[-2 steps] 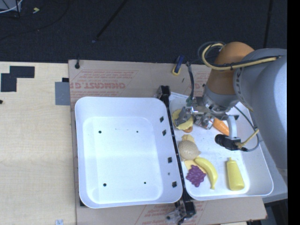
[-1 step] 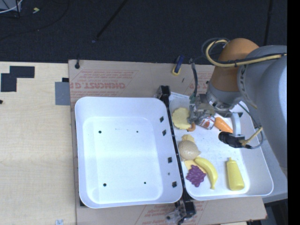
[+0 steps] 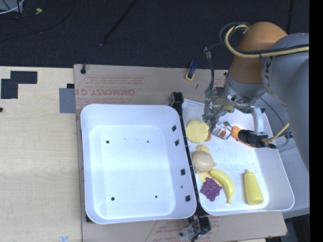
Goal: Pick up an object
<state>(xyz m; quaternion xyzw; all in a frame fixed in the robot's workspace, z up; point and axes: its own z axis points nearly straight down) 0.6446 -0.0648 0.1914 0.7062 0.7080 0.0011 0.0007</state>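
Two bins: your shallow white plastic bins (image 3: 96,116) sit side by side.
Right bin (toys): one yellow plastic banana (image 3: 223,183), one yellow squeeze bottle (image 3: 252,187), one purple grape bunch (image 3: 211,188).
Gripper (image 3: 212,116): grip state, you cannot tell.

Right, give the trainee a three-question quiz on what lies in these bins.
1. True or false: the banana lies in the left bin.
2. Which lies nearest the gripper? A) yellow bottle B) purple grapes C) small can
3. Fill in: the grapes lie just ____ of the banana in the camera view.

Key: 1 false, it lies in the right bin; 2 C; 3 left.
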